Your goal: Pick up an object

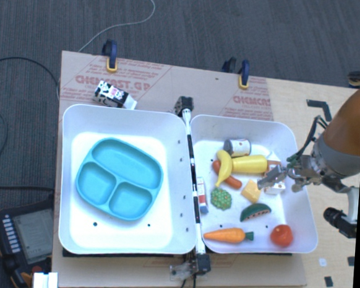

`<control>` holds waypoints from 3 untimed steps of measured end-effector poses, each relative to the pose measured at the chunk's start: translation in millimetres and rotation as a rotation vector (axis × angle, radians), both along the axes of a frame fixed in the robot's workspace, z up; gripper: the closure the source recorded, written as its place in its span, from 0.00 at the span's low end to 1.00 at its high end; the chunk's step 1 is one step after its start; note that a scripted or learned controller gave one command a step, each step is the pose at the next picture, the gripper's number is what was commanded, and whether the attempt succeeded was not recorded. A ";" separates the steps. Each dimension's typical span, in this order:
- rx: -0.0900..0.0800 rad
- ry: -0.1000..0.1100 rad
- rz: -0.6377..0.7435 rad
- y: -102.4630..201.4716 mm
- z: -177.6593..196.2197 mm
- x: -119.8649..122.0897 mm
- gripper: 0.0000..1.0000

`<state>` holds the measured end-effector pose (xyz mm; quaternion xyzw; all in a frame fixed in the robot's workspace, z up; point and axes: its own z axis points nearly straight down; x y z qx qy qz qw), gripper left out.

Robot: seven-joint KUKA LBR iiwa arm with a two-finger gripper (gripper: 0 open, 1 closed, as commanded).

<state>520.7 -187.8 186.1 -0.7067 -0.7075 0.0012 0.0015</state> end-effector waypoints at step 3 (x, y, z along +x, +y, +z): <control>0.000 0.000 0.002 119.8 -3.5 -36.8 1.00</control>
